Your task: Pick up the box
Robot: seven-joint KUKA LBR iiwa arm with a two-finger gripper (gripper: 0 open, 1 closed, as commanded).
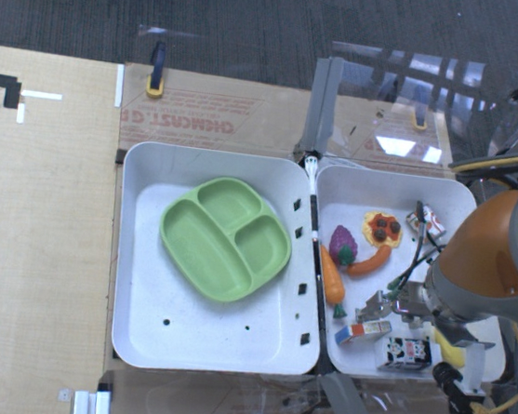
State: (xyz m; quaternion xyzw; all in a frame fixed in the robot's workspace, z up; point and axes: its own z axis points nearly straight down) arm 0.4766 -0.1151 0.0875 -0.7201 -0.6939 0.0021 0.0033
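Note:
A small white box [363,331] with a blue end and a red end lies flat near the front of the right bin [355,190]. Just right of it lies a black-and-white printed carton [408,353]. My gripper [379,309] hangs directly above the white box's right end, very close to it or touching it; contact is hidden from this angle. The grey arm with its orange band [483,248] reaches in from the right and covers the bin's right side.
The right bin also holds a carrot [331,274], a purple grape bunch [344,244], a sausage [370,261] and a pizza slice [383,228], all left of and behind the gripper. A green divided plate [225,238] lies in the left bin [135,261].

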